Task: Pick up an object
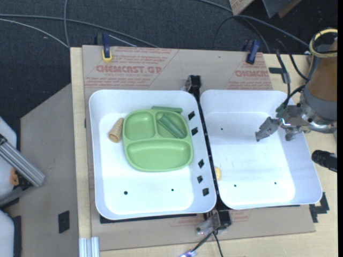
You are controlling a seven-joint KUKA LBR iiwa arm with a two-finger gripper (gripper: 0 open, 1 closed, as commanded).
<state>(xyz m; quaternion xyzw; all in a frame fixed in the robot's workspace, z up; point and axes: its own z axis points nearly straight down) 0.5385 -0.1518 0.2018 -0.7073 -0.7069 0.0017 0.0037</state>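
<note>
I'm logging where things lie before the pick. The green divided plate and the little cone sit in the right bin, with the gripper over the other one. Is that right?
Not quite: the green divided plate and the cone beside it sit in the left bin, not the right. The gripper is over the right bin, as the camera view shows.

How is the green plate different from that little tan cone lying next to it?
The green plate is far bigger than the tan cone. The plate is broad, flat and split into compartments; the cone is narrow and tapered, lying on its side. The plate is green, the cone pale tan. Both sit in the left bin, the cone against the plate's left edge.
</note>
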